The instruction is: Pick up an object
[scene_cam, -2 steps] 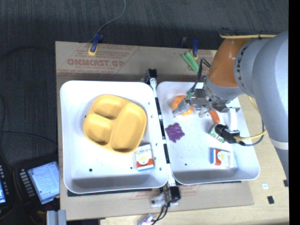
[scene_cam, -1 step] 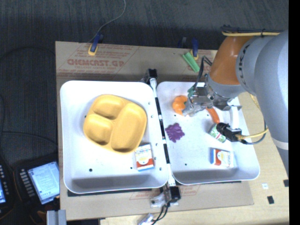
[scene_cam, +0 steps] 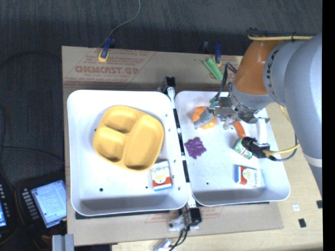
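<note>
Hovering in the right bin [scene_cam: 272, 190], gripper [scene_cam: 215, 115] sits just right of orange toy [scene_cam: 201, 115]; finger state unclear.

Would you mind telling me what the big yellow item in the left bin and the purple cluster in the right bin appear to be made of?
Yellow item: probably moulded plastic or foam; smooth, matte, rounded lobes. Purple cluster: likely soft plastic or rubber, bumpy like toy grapes; too small to confirm.
</note>
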You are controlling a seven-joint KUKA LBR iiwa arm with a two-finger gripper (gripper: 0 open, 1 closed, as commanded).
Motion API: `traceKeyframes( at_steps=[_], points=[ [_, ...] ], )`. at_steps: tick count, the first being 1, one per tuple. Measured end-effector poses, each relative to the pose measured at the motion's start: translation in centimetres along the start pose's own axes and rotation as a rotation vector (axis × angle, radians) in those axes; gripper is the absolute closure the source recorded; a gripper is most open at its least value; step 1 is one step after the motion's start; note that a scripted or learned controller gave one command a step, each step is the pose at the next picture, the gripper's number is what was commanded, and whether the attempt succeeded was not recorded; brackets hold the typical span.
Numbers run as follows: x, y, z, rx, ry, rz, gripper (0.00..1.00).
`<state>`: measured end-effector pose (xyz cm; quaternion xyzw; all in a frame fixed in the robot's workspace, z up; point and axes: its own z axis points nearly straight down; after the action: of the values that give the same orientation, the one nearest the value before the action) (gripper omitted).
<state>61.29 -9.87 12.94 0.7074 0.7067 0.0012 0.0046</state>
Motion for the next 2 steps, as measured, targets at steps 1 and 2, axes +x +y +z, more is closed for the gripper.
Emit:
traceKeyframes(
  at_steps=[1,2],
  points=[
    [-0.01,0.03,-0.99,-0.001,0.000,0.000,1.00],
    [-0.01,0.02,-0.95,0.000,0.000,0.000,0.00]
  ],
)
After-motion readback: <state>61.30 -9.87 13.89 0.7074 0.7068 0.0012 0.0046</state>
